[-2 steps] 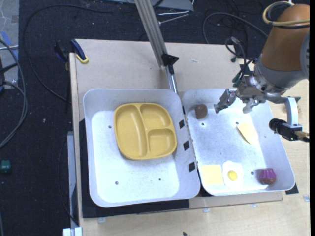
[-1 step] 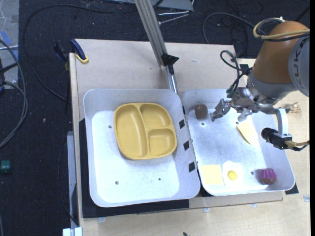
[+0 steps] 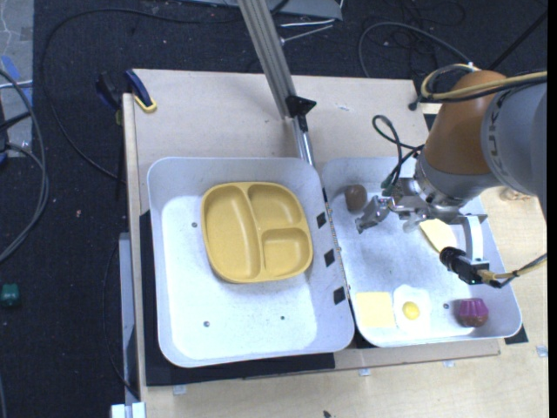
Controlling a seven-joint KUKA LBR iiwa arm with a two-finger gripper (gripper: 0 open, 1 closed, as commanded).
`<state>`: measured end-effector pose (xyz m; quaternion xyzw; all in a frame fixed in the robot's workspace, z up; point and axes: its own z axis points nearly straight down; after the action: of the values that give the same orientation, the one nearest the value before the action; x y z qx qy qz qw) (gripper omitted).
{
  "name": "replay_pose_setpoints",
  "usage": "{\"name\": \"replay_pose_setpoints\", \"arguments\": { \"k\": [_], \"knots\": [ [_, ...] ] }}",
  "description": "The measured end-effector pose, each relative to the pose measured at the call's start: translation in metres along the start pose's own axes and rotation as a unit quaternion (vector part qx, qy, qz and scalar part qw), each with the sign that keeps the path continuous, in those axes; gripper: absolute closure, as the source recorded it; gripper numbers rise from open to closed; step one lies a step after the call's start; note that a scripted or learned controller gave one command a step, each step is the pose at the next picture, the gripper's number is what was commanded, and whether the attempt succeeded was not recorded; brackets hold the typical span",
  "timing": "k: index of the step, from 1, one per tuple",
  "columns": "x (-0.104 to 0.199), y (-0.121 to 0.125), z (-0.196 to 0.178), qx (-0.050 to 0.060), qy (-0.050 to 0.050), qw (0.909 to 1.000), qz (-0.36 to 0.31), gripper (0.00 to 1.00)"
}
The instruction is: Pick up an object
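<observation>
Brown lump (image 3: 354, 198), rounded, beside end effector (image 3: 370, 217).

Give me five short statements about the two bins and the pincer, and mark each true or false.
1. The yellow divided plate lies in the left bin. True.
2. The fried egg sits on the divided plate. False: it lies in the right bin, near the front edge beside the yellow square slice.
3. The purple object is in the right bin's front right corner. True.
4. The pincer hangs over the left bin. False: it is over the right bin, near the brown lump.
5. The brown lump lies at the front of the right bin. False: it lies near the back left.
</observation>
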<state>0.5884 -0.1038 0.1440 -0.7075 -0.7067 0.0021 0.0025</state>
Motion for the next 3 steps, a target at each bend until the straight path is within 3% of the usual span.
{"name": "replay_pose_setpoints", "arguments": {
  "k": [1,2,3],
  "knots": [
    [0.0,0.0,0.052,-0.003,-0.001,1.0,0.0,0.0],
    [0.0,0.001,0.04,-0.004,-0.001,1.0,0.001,1.0],
    [0.003,0.011,-0.008,-0.006,-0.001,1.0,-0.002,1.0]
  ]
}}
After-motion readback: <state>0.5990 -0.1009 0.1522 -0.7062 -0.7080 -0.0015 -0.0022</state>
